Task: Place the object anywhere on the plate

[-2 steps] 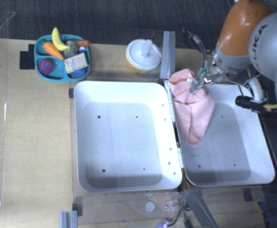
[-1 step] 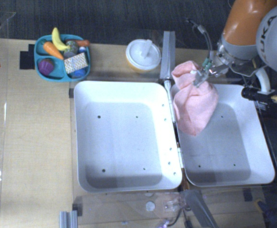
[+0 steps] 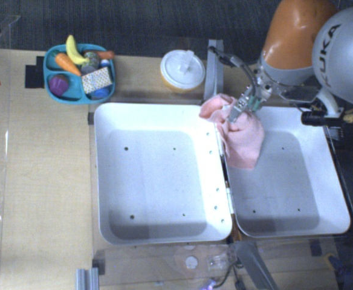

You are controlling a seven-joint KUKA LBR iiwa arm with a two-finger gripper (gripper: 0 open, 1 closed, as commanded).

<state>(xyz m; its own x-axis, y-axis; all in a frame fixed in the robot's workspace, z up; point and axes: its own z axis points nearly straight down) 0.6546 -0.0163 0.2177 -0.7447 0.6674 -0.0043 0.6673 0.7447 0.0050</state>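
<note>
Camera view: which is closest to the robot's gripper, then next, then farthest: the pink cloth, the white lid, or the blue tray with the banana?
From the gripper, nearest first:
1. Pink cloth, right at the gripper, draped over the divide between the two bins.
2. White round lid, to the left, on the bench behind the bins.
3. Blue tray with the banana, far left.

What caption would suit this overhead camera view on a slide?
KUKA arm's gripper lifts a pink cloth over the right bin, beside the left bin.

Fixed overhead slanted view, perhaps mid-range, of both bins [image 3: 158,119].
</note>
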